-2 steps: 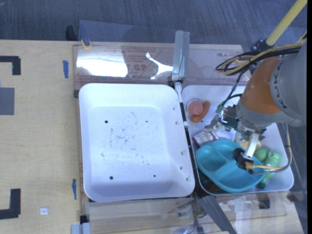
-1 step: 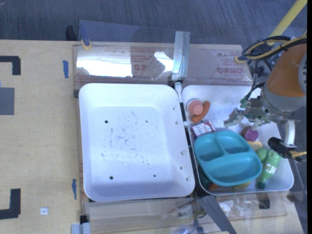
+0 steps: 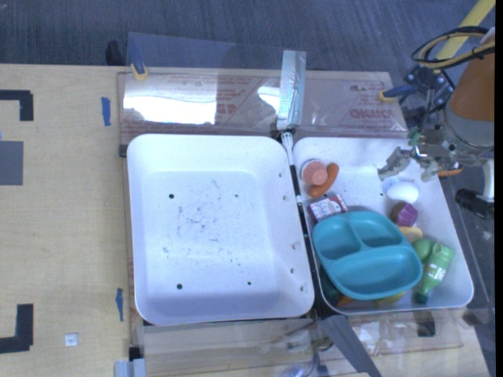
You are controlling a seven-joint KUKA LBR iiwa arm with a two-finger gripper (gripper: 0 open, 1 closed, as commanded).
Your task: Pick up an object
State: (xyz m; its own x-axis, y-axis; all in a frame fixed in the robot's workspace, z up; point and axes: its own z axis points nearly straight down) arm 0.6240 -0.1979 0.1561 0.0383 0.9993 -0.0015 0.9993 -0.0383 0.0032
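The shallow white left bin (image 3: 212,218) is no risk. In the right bin (image 3: 460,285), a teal divided plastic plate (image 3: 365,255) overlaps crowded toys, so a grasp may slip. The white egg-shaped toy (image 3: 402,192), smooth and round, lies just below the gripper (image 3: 409,160), whose jaws look spread.

You're looking down on a pale wooden counter (image 3: 55,234) with black angular marks near its left edge and small blue tape tabs (image 3: 105,110). Along the bins' far side runs a clear plastic sheet (image 3: 236,96), catching glare, with a strip of shiny tape (image 3: 291,89) at its middle. Beyond the counter lies dark blue-grey carpet (image 3: 236,10). At upper right, a yellow bar (image 3: 471,22) crosses looping black cables (image 3: 444,45).
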